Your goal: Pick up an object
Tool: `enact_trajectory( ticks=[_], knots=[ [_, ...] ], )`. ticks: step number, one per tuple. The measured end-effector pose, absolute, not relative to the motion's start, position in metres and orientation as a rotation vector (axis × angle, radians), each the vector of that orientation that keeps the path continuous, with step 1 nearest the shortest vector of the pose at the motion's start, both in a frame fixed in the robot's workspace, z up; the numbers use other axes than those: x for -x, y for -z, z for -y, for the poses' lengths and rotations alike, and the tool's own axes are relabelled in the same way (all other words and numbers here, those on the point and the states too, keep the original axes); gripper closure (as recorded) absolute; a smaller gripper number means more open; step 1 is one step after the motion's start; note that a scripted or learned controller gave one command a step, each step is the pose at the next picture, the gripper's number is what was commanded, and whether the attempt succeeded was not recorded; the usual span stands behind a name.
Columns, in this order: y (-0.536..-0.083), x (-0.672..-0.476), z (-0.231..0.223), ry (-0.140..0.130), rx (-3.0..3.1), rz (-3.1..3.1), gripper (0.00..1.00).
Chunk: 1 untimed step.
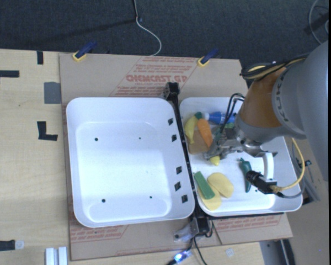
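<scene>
My arm reaches in from the right over the right bin [281, 206], and my claw [218, 150] hangs low among the things piled there, close to an orange piece [204, 132] and a yellow piece [190, 127] by the bin's left wall; whether it is open or closed I cannot tell. Nearer the front lie a green stick [204, 184] and a yellow lump [220, 184]. The left bin [121, 164] sits just beside, on the cardboard-covered surface [154, 79]

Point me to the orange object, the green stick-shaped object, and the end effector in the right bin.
orange object [204, 133], camera view, middle of its body.
green stick-shaped object [204, 185], camera view, mid-length of its top face.
end effector [216, 154], camera view, between its fingertips, low over the bin's contents.
</scene>
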State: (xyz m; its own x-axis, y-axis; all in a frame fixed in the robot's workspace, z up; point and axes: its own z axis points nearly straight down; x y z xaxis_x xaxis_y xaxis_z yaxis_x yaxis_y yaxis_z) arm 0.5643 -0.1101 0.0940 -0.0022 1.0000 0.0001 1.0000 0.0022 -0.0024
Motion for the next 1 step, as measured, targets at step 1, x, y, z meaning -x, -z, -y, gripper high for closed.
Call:
enact_trajectory(
  ticks=[1],
  knots=[
    [-0.1897,-0.5609,0.0208,0.013,2.211,2.236,1.00]
  ],
)
